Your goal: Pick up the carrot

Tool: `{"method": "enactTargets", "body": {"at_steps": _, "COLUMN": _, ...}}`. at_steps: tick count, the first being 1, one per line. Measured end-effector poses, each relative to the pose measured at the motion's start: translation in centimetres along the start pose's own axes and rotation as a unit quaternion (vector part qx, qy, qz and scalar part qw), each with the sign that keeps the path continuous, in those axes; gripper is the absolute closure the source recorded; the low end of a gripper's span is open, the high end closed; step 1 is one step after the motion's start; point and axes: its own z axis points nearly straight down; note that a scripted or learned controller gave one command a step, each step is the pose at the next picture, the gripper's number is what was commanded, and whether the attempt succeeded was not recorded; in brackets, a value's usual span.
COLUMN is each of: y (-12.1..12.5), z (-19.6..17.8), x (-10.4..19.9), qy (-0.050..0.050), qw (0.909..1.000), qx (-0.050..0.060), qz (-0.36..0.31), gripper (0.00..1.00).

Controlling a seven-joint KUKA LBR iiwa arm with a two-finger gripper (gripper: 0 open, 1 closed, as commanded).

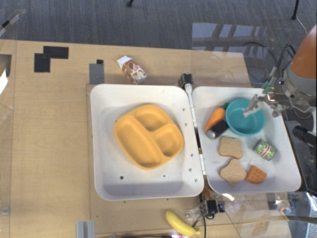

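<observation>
Seen from above at a slant: two shallow white bins side by side on a wooden bench [49, 133]. Reaching in from the right edge, a grey arm with an orange band, ending in a two-finger hand [257, 105] poised over the rim of a teal bowl [244, 118] in the right bin [292, 175]. Hand apparently slightly parted with nothing visible between the fingers, though too small and blurred to be sure. Lying left of the hand, just beyond the bowl and touching its far side: the carrot [215, 118], orange, long axis running diagonally from upper right down to lower left, lower end against a small dark cylinder [218, 129]. Nearer the viewer than the hand: two toast slices [231, 158], an orange waffle piece [256, 175] and a small green can [264, 149]. Well to the left, in the other bin: a yellow divided plate [148, 135]. Judged next: a short move leftward across the bowl, fingers turned across the carrot's diagonal.
</observation>
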Motion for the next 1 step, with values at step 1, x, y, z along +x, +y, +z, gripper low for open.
{"method": "enactTargets", "body": {"at_steps": 1, "y": 3.69, "z": 13.55, "x": 3.90, "qy": 0.001, "qw": 1.0000, "qx": -0.007, "qz": 0.001, "gripper": 0.00}}
